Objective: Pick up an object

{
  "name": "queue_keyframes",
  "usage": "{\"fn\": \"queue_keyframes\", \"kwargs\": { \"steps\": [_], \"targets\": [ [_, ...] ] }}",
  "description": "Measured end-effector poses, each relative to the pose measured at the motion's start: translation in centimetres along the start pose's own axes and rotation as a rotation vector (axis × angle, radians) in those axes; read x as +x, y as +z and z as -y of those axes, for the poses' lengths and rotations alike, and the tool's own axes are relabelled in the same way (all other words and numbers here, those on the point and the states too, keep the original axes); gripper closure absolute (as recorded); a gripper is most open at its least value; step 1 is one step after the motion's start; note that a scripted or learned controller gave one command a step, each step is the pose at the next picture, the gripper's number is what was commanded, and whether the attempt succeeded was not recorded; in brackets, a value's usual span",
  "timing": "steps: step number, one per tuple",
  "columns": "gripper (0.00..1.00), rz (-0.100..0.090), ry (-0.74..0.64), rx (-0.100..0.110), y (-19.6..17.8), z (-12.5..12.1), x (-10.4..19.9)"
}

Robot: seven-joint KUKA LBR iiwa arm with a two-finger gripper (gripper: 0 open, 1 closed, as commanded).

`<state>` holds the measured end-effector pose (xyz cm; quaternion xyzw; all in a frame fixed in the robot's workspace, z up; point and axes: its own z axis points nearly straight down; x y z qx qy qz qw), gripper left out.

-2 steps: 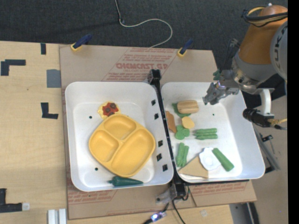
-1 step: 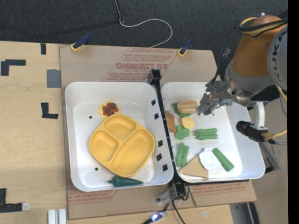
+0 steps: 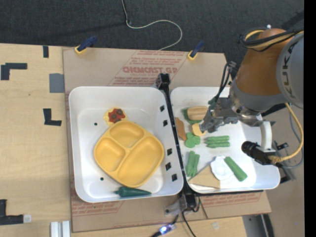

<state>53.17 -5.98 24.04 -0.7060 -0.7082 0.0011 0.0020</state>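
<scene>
Overhead, the grey arm [image 3: 269, 68] with its orange band reached in from the right, and its hand [image 3: 210, 123] hung low over the upper left part of the right bin [image 3: 269, 184]. Whether the hand was wide or narrow I could not tell, since its dark tip blended with the clutter beneath it; nothing could be seen held in it. Just beside the tip lay a small pale yellow piece [image 3: 197, 129], and above that a tan bun-like item [image 3: 197, 113] with a green leaf [image 3: 187, 114] at its left edge. Near the divider lay a brown stick-shaped piece [image 3: 180, 129]. Below the hand sat a small round green piece [image 3: 191, 141], with a bumpy green pod [image 3: 217, 141] to its right. Further down were a pair of green beans [image 3: 191, 164] lying side by side, a white lidded cup [image 3: 221, 170], a green rod [image 3: 235, 168] angled beside it, and a tan wedge [image 3: 205, 181] at the bin's lower edge. The left bin [image 3: 79, 132] held a yellow divided plate [image 3: 129, 153] lying flat, a small red and yellow piece [image 3: 115, 115] just above it, and a dark green pepper-like item [image 3: 132, 192] along the lower wall. Both bins rested on a cardboard sheet [image 3: 143, 68] on the bench [image 3: 29, 147], held by two clips at its upper edge.
</scene>
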Motion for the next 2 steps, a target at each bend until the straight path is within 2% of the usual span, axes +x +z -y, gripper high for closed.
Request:
{"fn": "queue_keyframes", "kwargs": {
  "steps": [1, 2],
  "targets": [
    [1.00, -0.001, -0.001, 0.003, 1.5, 3.7, 4.4],
    [1.00, 0.002, 0.003, 0.001, 1.8, 5.0, 3.5]
  ]
}}
